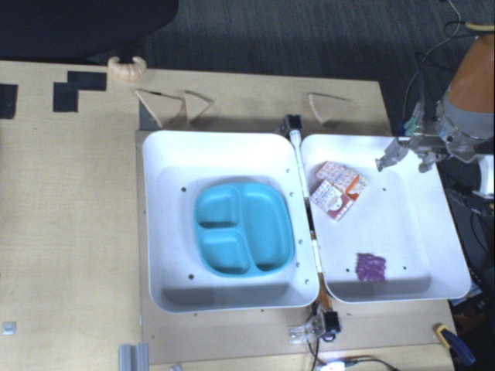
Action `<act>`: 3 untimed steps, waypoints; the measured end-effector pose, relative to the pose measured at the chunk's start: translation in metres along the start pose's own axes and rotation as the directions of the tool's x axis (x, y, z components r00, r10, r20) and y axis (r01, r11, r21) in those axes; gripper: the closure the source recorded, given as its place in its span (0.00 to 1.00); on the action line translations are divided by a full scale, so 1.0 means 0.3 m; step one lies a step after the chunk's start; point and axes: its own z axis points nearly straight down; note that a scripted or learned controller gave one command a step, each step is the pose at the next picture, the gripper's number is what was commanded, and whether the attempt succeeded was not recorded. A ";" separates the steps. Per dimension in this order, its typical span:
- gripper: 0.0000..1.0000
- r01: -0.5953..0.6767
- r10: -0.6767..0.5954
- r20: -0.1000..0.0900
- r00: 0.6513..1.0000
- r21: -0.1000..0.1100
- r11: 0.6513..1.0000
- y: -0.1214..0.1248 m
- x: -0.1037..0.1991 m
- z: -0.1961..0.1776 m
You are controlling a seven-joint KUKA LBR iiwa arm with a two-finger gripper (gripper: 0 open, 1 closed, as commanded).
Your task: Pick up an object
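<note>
Here: tan bench (69, 207), dark carpet (309, 22) behind; claw (404, 157) spread open, nothing held, over right bin (433, 230).

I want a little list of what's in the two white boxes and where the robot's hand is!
left bin: holds a blue divided tray, lying flat in the middle
right bin: holds a red and white packet near the far left part, and a small purple thing near the front
gripper: over the far right corner of the right bin, holding nothing that can be seen
arm: reaches in from the right, orange band showing
</note>
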 end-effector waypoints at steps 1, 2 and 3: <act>0.00 -0.002 0.002 0.001 1.000 -0.002 1.000 -0.101 -0.031 0.375; 0.00 -0.003 0.003 0.001 1.000 -0.003 1.000 -0.343 0.048 0.372; 1.00 -0.002 0.002 0.003 1.000 -0.011 1.000 -0.334 0.047 0.333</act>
